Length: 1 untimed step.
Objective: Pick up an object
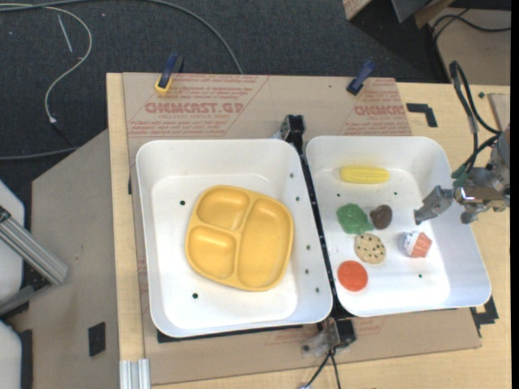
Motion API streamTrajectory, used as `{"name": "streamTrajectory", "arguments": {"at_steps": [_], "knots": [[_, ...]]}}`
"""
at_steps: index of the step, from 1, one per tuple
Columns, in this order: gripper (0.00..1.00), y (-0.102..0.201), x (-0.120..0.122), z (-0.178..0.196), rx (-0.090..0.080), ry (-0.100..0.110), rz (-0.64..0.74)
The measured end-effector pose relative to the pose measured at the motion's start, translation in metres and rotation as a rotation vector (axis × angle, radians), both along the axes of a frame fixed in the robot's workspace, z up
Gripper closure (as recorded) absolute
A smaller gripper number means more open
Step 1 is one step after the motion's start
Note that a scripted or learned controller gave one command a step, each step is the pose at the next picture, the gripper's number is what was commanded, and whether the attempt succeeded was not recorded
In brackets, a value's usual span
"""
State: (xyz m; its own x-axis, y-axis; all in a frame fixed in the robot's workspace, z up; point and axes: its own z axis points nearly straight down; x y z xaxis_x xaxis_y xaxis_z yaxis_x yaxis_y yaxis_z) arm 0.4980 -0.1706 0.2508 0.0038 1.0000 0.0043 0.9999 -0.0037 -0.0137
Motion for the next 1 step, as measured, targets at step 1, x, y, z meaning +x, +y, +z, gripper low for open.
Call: {"name": "streamTrajectory", "arguments": {"at_steps": [1], "knots": [[0.00,0.0004,0.0025,0.0059,-0.003,-0.012,0.004]]}}
